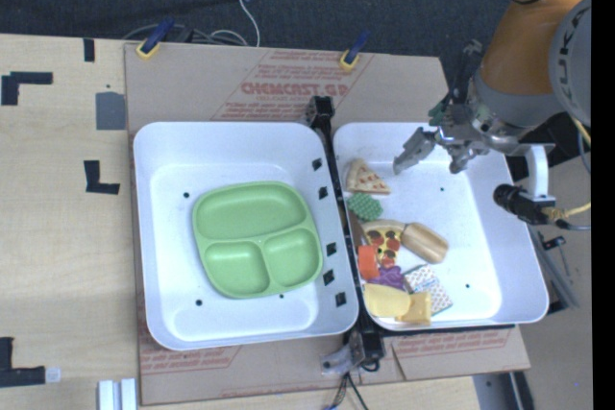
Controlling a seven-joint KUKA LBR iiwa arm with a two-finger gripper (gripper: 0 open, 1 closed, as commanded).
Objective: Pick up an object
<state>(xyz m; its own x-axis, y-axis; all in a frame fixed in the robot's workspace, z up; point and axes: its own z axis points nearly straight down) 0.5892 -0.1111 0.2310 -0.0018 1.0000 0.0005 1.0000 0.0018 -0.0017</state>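
Note:
My gripper hangs over the back of the right bin, its two fingers spread open with nothing between them. To its left and a little nearer lies a pizza-slice toy. Below that sit a green knobbly piece, a bread-roll toy, a flat pizza-like piece, an orange-red piece, a purple piece, a checkered packet and a yellow piece, all clustered along the bin's left and front side.
The left bin holds a green three-compartment plate. A black divider runs between the bins. The arm's orange-banded body looms at the upper right. The right bin's right half is bare white floor.

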